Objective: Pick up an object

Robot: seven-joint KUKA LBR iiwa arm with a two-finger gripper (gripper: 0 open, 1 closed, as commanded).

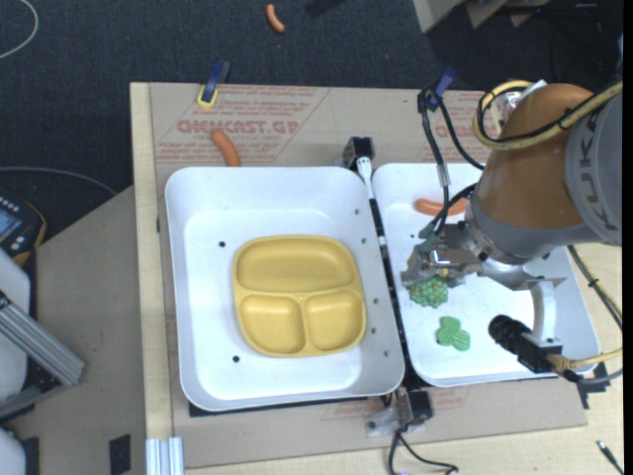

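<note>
In the camera view my gripper [432,265] reaches down into the right bin [584,349], near its left side. Directly under its tip lies a bumpy green bunch, like grapes [429,293], touching or nearly touching the fingers. A flat green leafy piece [454,333] lies a little nearer the front. An orange carrot-like stick [428,206] rests at the back of this bin, partly behind the arm. The arm's body hides much of the bin.
The left bin [198,265] holds a yellow three-compartment plate [297,295]. A black clamp strip [381,255] runs between the bins. An orange stick [226,147] and a blue-yellow clip [211,85] lie on the cardboard behind. Cables [440,137] hang by the arm.
</note>
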